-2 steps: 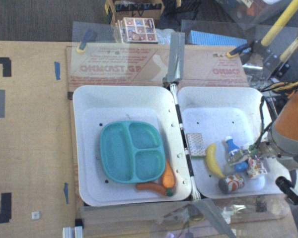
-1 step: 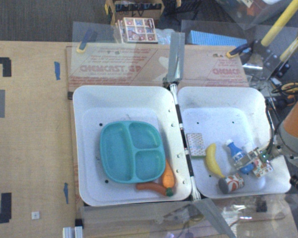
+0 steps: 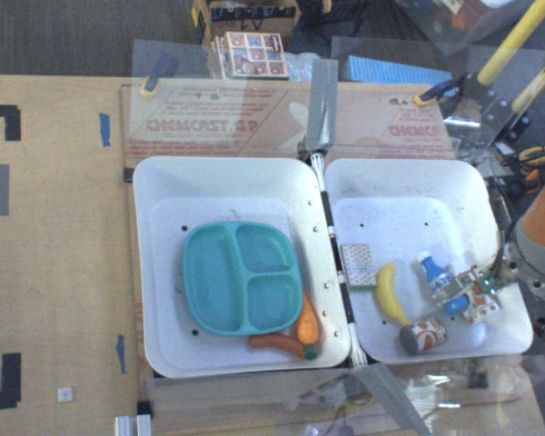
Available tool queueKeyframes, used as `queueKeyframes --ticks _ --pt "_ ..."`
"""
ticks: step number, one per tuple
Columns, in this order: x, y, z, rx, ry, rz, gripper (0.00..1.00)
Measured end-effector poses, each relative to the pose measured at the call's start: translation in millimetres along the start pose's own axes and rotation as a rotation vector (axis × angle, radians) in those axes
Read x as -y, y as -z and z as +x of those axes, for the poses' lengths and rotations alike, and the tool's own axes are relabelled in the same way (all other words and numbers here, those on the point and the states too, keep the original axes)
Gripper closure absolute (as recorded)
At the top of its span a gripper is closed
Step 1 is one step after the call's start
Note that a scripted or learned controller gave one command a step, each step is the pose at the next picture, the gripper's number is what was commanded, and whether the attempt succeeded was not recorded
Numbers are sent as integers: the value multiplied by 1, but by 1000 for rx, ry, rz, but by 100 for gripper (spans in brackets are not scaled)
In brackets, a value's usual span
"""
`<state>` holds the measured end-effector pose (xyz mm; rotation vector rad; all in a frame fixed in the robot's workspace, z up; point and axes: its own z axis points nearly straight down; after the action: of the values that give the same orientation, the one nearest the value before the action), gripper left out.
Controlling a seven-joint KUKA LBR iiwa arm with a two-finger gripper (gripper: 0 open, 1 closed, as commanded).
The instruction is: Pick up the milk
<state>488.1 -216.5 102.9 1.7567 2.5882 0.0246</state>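
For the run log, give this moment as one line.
task: pick milk | gripper: right bin, over milk | milk: lying in bin, not lifted

grey carpet floor [image 3: 73,16], open cardboard box [image 3: 245,3]

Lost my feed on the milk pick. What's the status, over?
Gripper low in right bin, at its right side; fingers unclear. Milk bottle lying just left of it, grasp not confirmed. Banana and can close by.

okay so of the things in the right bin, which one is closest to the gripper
The small blue and white milk bottle. The gripper sits right against it at the bin's right side, while the banana, the can and the patterned packet lie farther left.
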Motion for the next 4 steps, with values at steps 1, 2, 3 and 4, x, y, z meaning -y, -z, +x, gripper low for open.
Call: queueKeyframes --ticks 1,2,3,4 --pt "-65 50 37 3 -309 20 100" --pt "-45 115 88 1 -276 21 100" --pt "-46 124 87 4 -275 20 100" --pt "-2 66 25 -4 117 21 100"
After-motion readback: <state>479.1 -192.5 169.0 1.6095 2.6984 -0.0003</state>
